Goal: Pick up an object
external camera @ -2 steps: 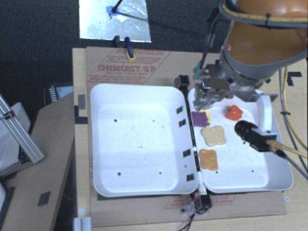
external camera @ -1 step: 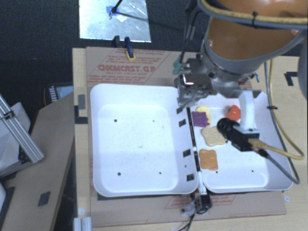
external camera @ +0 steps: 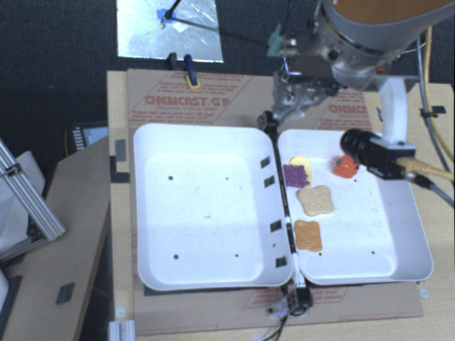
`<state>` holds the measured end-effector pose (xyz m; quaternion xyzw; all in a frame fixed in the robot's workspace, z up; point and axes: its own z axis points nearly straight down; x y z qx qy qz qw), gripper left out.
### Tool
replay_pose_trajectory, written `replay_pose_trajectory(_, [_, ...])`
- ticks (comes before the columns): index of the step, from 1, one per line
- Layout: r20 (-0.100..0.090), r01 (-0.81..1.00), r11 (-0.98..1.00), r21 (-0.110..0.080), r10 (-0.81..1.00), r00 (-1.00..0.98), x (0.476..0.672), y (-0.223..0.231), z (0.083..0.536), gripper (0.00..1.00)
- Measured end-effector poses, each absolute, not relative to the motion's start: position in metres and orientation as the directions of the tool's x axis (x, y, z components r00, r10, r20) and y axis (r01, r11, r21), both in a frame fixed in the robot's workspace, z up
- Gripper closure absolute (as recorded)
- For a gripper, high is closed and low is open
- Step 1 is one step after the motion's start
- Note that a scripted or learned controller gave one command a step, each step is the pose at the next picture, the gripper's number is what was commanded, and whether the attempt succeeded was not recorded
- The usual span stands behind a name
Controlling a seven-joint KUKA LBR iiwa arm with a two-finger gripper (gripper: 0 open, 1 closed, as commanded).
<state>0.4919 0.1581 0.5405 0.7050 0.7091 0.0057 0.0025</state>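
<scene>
From where I stand, the arm [external camera: 377, 13] looms in from the right with its orange band at the top of the scene, and its gripper [external camera: 295, 94] hangs over the back edge of the bench, just behind the seam where the two white bins meet — whether it is open or shut I cannot tell, the metal there being a dark tangle, and I can make out nothing held in it. The left bin [external camera: 202, 204] sits beside the right bin [external camera: 384, 226], which carries the small objects in its near-left part: a purple piece [external camera: 295, 175] touching a yellow piece [external camera: 301, 163] behind it, a tan bread-shaped piece [external camera: 316, 201] below, an orange flat piece [external camera: 308, 236] nearest the front, and a red-orange lump [external camera: 345, 166] off to the right (just beside a black cylindrical fitting [external camera: 370, 151]). All lie on the bin floor.
</scene>
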Motion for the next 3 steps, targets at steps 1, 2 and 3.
replay_pose_trajectory(1, [0.002, 1.0, 0.007, 0.001, 1.0, -0.007, 0.486, 0.215, 0.525, 1.0])
replay_pose_trajectory(2, [0.002, 1.0, 0.004, 0.001, 1.0, -0.004, 0.486, 0.213, 0.525, 0.0])
replay_pose_trajectory(3, [0.004, 1.0, 0.006, 0.003, 1.0, -0.006, 0.486, 0.214, 0.536, 1.0])
